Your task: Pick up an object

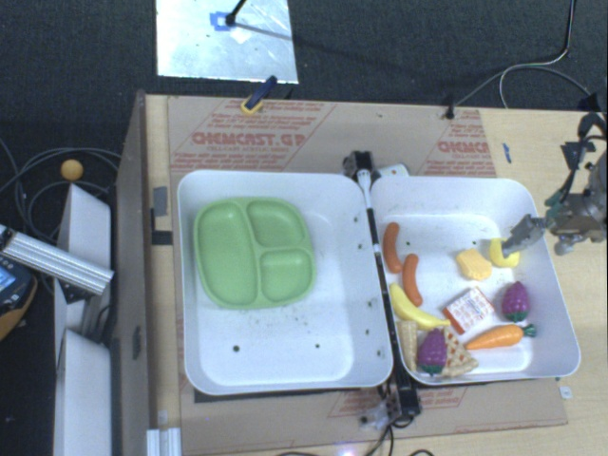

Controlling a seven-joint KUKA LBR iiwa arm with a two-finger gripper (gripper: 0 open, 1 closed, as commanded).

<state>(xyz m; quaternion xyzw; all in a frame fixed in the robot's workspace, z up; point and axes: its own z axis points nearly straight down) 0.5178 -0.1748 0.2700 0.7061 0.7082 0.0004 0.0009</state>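
The hand (518,236), whose grip I cannot tell, sits at a small yellow toy (501,252), likely light, stiff, slippery plastic; pinch its middle.

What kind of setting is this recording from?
Most likely a robotics lab bench set up for grasping trials: two white bins sit side by side on cardboard, one holding a green divided plate, the other toy food such as a carrot, with cables around.

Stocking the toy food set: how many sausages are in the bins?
2, both in the right bin by its left wall: one sausage farther back, the other sausage just nearer. More may hide under other toys.
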